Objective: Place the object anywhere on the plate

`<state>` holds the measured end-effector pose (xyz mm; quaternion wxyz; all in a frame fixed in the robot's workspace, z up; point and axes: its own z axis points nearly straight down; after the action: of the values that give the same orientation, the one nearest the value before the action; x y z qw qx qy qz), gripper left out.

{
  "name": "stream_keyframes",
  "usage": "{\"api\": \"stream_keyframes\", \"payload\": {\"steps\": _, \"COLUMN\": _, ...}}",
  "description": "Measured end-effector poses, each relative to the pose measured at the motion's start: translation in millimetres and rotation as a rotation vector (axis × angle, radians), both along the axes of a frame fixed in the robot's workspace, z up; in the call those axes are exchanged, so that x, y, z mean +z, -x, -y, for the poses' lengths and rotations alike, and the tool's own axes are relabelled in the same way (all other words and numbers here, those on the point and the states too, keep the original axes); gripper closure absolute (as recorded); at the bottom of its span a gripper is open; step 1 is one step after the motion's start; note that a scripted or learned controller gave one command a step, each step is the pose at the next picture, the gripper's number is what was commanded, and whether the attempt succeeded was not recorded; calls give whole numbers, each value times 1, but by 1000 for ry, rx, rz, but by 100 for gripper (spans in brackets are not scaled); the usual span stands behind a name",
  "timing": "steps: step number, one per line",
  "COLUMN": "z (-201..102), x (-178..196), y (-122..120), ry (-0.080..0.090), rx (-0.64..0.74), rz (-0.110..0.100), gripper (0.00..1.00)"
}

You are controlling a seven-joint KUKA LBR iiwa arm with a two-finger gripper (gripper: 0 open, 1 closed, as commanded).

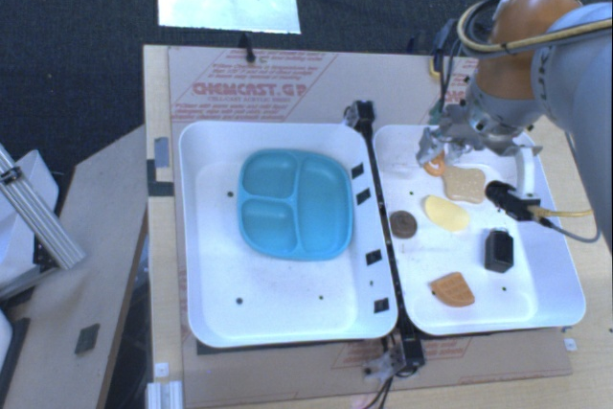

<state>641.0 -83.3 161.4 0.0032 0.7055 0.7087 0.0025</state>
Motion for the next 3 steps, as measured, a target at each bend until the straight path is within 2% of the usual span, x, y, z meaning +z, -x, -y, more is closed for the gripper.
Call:
{"api": "stream_keyframes", "payload": {"steps": 2, "z": -7, "x": 115, "y": 0, "ry": 0, "rx": 3, "rz": 0, "gripper": 100}}
{"api": "stream_keyframes", "payload": {"steps": 3, "z": -66, "x": 102, "y": 17, "ry": -3, "rx": 6, "rz": -8, "gripper": 100}}
